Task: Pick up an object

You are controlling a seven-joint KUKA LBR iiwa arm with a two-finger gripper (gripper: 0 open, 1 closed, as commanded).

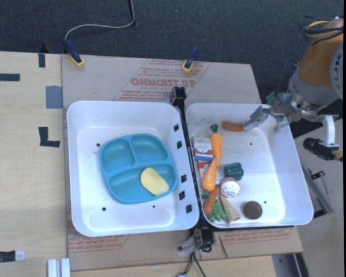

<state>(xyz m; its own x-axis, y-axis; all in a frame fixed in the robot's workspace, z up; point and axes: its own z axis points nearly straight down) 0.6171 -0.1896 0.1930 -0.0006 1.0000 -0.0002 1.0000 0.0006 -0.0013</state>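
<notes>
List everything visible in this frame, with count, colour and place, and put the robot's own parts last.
bins: 2, white, side by side on the bench
divided plate: 1, blue, left bin
yellow item: 1, yellow, on the plate's near-right section
carrots: 2, orange, right bin, along its left side
red-orange item: 1, right bin, far side, beside the gripper
small carton: 1, white with red and blue, right bin, left edge
green item: 1, dark green, right bin, middle
ball: 1, white and pink, right bin
brown round item: 1, right bin, near side
clamps: 2, yellow and blue, cardboard's far edge
arm: 1, grey and orange, right
gripper: 1, grey, over the right bin's far-right corner
</notes>
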